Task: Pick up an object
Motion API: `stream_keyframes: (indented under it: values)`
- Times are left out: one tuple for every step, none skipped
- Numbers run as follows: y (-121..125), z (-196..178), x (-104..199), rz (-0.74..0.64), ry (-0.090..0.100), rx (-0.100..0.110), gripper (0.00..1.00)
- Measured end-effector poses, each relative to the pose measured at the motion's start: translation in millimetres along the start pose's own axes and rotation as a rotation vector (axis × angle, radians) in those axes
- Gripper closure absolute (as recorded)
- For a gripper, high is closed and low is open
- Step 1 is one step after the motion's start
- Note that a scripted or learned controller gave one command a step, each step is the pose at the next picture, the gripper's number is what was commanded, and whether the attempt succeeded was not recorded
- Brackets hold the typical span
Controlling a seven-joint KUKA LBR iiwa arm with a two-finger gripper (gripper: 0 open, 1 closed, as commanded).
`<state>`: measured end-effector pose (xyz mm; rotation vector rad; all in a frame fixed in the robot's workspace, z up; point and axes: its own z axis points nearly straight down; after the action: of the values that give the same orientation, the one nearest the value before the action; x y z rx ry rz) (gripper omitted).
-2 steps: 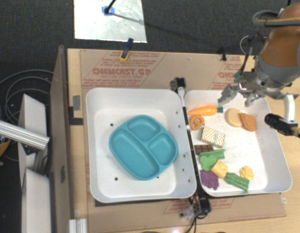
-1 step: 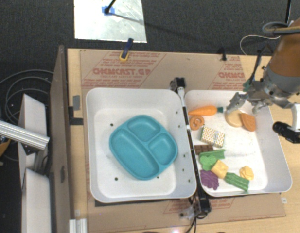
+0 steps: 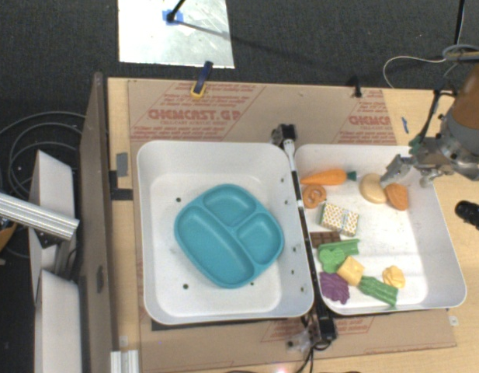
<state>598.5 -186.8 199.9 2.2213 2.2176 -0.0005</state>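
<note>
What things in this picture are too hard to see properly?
In the camera view:
- Arm: cut off by the picture's right edge.
- Gripper: too small and blurry to tell whether it touches the beige round toy beside it.
- Brown piece: partly hidden by the green toy, so what it is stays unclear.
- Purple toy: too small to tell what food it is.
</note>
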Motion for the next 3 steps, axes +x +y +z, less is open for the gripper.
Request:
stream_keyframes:
  values:
    - [30,84,-10,-0.007,0.001,0.002,0.00]
    - [9,103,-22,-0.003,-0.008,-0.013,0.00]
    - [67,116,-7,-0.012,0.001,0.019,0.00]
